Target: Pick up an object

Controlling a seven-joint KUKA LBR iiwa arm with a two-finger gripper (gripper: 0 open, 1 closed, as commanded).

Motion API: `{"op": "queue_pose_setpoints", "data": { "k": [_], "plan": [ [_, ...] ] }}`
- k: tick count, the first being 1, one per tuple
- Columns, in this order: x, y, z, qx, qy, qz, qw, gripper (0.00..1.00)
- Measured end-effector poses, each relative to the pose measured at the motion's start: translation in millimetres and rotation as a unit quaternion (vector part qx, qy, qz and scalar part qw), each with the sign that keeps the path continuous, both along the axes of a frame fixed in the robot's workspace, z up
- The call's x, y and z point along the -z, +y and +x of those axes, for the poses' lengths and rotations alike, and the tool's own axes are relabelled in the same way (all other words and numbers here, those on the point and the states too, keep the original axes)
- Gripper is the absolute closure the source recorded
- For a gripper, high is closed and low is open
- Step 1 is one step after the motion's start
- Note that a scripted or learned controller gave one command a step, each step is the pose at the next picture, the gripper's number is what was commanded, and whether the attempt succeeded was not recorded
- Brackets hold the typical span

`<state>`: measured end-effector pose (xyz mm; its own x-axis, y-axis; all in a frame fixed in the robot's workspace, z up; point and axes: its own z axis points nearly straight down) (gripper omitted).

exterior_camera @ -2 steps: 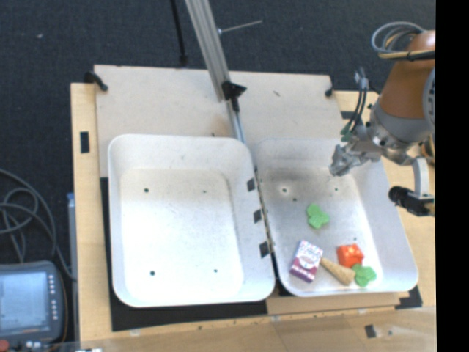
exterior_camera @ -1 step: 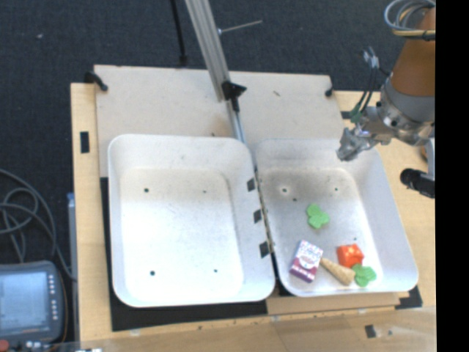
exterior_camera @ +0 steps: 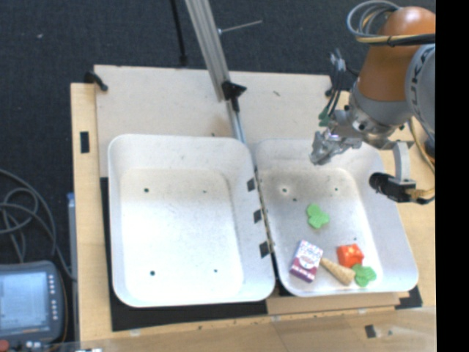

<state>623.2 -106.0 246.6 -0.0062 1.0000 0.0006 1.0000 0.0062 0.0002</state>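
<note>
We're at the approach: claw (exterior_camera: 325, 151) carries nothing, grip state unclear, green piece (exterior_camera: 317, 215) below it, so next we descend onto it.

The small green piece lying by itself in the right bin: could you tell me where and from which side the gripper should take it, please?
Probably from straight above, closing across the middle of the green piece. It lies low on the right bin floor, apart from the other objects, so its sides look free. The gripper hangs over the bin's far end.
</note>
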Motion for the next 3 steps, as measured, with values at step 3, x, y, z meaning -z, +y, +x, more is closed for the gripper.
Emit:
{"op": "queue_pose_setpoints", "data": {
  "k": [3],
  "plan": [
    [-13,167,-27,-0.001,0.001,0.0008,1.0,1.0]
  ]
}}
